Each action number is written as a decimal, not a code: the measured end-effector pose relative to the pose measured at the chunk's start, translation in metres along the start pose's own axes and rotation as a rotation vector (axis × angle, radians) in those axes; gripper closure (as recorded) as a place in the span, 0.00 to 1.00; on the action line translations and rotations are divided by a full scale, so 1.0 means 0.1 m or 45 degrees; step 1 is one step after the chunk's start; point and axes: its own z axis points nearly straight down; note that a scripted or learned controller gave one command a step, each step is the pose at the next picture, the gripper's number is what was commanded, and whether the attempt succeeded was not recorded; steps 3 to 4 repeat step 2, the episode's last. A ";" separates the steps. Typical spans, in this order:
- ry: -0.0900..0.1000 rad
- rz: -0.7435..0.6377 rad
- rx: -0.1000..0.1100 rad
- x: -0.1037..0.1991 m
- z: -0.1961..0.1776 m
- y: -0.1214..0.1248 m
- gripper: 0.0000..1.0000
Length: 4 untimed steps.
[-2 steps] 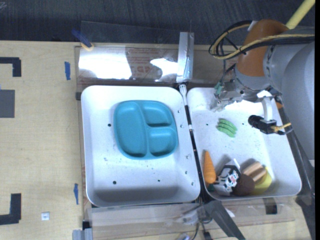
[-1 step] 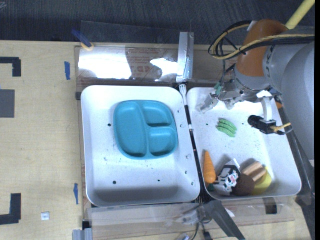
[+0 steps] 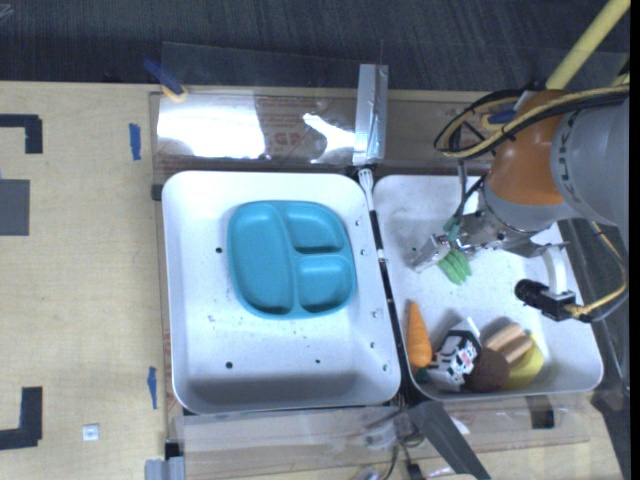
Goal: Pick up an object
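My gripper (image 3: 432,257) hangs over the upper middle of the right bin (image 3: 580,368), reaching in from the right under the orange band. A small green object (image 3: 457,267) lies right against the gripper's lower side; whether it is gripped or just lying beneath is unclear. Along the bin's front lie an orange carrot (image 3: 418,336), a black-and-white toy (image 3: 459,355), a brown and tan piece (image 3: 503,346) and a yellow piece (image 3: 531,360) behind it.
The left bin (image 3: 200,368) holds a blue divided plate (image 3: 292,258). A raised divider (image 3: 385,298) runs between the two bins. Black cable and a plug (image 3: 545,296) trail over the right bin's right side. A clear panel (image 3: 260,123) stands behind the bins.
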 end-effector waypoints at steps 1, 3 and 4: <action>-0.001 0.003 -0.006 -0.01 -0.11 0.01 1.00; 0.000 0.075 -0.015 0.54 -1.03 0.57 1.00; 0.000 0.075 -0.015 0.54 -1.03 0.57 1.00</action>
